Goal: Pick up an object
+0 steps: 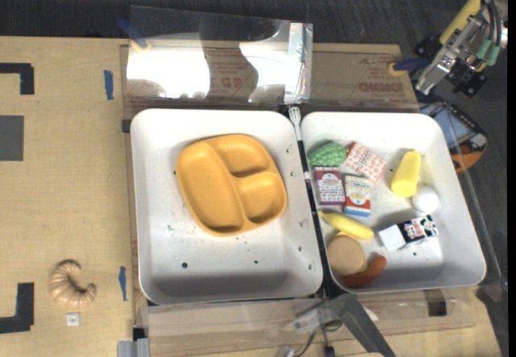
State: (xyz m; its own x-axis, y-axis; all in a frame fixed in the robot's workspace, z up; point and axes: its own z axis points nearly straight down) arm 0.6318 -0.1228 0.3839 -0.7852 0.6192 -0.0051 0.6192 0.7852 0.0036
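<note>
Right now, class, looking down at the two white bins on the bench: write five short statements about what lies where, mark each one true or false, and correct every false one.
1. The yellow divided plate lies in the left bin. True.
2. The banana lies in the left bin. False: it lies in the right bin, below the small cartons.
3. The green toy sits near the right bin's upper left corner. True.
4. The gripper is down inside the right bin. False: it sits beyond the bin's upper right corner.
5. The croissant lies on the yellow divided plate. False: it lies on the bench, left of both bins.
</note>
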